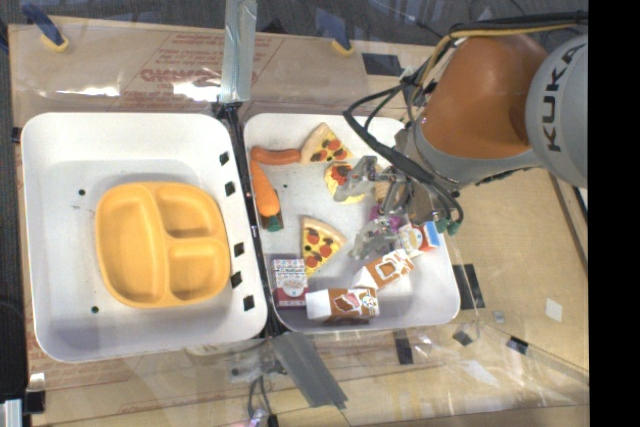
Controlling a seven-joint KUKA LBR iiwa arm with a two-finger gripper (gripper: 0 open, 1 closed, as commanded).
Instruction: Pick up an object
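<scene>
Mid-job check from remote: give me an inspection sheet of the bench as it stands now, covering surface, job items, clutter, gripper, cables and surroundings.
Surface: two white bins side by side, left bin and right bin, on a bench covered with clear sheeting.
Job's things: in the right bin, three pizza slices, a carrot, a sausage, a red-and-white box, a brown carton and a small packet.
Clutter: yellow divided tray in the left bin.
Grippers: gripper low over the right bin among the items; finger state not readable, no hold confirmed.
Cables: black cables loop beside the wrist.
Surroundings: grey tape strip above the bins; dark floor beyond.
</scene>
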